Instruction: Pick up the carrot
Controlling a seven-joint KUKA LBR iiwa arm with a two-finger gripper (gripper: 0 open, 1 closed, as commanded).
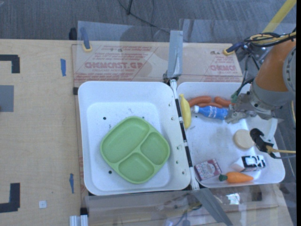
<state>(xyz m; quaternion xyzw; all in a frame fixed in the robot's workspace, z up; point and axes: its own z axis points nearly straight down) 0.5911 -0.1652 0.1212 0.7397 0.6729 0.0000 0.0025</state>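
The two-finger metal gripper (233, 113) hangs over the far part of the right white bin (278, 175), below the arm's grey wrist and orange band (277, 69). Whether it is open or closed cannot be told from this angle. Its tip sits right at the right end of a blue and white plastic bottle (211, 112) that lies on its side, though nothing is clearly seen gripped.

Just beyond the bottle, along the far wall, lie two orange-red sausage-shaped toys (210, 100), end to end. A yellow banana (186, 111) rests against the bin's left wall, near the bottle's cap end.

Nearer the camera, a round tan disc (243, 139) lies on the bin floor to the right. A small black and white box (254, 162) sits near the near-right corner. The orange toy carrot with a green stem (238, 177) lies on its side along the near wall, just in front of that box and well apart from the gripper. A small pink and white carton (207, 169) lies just left of the carrot.

The left white bin (89, 102) holds a light green three-compartment plastic plate (135, 149).
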